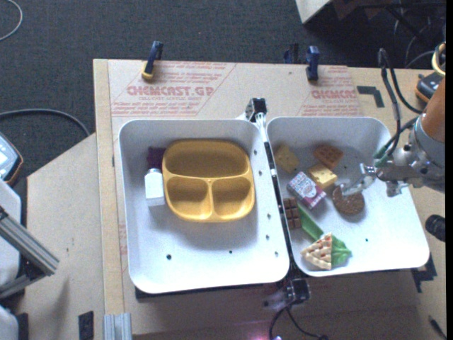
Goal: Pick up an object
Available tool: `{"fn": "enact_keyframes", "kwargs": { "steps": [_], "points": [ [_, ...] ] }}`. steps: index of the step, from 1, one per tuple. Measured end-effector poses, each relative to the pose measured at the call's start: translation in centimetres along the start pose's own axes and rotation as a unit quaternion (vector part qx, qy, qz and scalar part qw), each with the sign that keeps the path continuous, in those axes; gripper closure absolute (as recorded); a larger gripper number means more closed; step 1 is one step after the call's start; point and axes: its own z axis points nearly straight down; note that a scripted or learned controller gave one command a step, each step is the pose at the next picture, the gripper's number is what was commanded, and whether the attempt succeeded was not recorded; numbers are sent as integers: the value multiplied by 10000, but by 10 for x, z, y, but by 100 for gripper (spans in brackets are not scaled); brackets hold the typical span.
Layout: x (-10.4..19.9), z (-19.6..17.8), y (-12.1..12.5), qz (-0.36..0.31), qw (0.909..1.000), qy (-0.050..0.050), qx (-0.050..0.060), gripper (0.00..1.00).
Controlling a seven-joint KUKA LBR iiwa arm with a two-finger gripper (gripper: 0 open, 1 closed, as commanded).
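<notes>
1. Over the right bin, the gripper reaches in from the right, its tip just above a round brown cookie.
2. Whether its fingers are spread or pressed together cannot be told; nothing is seen between them.
3. Left of the cookie lie a yellow cheese wedge, a waffle and a small printed packet.
4. A yellow divided tray sits in the left bin.

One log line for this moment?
gripper: above brown cookie, right bin | held: nothing visible | yellow tray: left bin
</notes>
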Motion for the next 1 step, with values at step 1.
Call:
{"fn": "enact_keyframes", "kwargs": {
  "steps": [1],
  "points": [
    [0,-4,2,-10,10000,-7,-45,0]
  ]
}}
